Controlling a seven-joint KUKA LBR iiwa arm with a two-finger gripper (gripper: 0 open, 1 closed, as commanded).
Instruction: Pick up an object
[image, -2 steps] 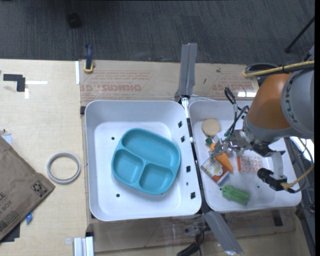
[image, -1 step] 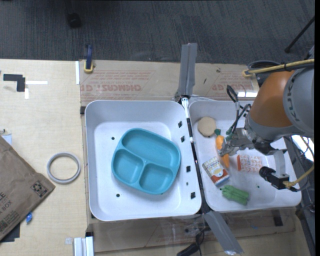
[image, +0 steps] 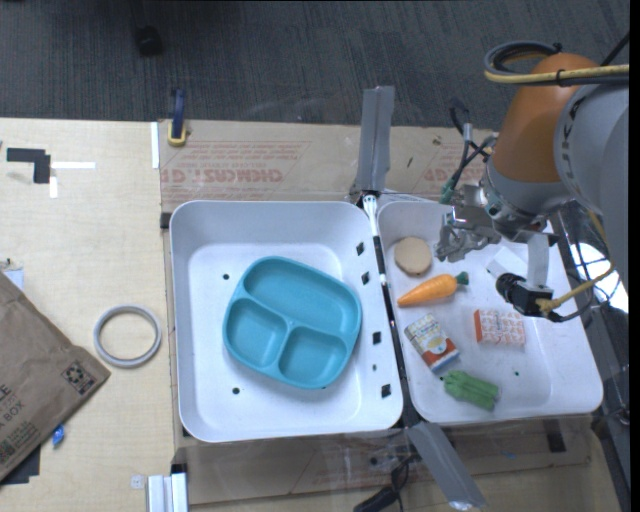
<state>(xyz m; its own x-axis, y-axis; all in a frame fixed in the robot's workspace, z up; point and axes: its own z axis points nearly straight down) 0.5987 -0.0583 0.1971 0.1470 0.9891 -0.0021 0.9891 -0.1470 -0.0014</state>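
Note:
The right bin (image: 560, 395) holds several small items: a round tan bun (image: 412, 256), an orange carrot (image: 430, 290), a small printed carton (image: 432, 342), a red and white packet (image: 499, 328) and a green toy vegetable (image: 470, 389). My gripper (image: 453, 243) hangs low over the bin's far left corner, just right of the bun and above the carrot's green tip. It looks apart from both. The grey and orange arm comes in from the upper right.
The left bin (image: 200, 400) carries a blue divided plate (image: 292, 322). A grey tape ring (image: 127, 334) and a brown cardboard box (image: 35, 375) lie on the bench to the left. A raised divider (image: 385, 320) separates the bins.

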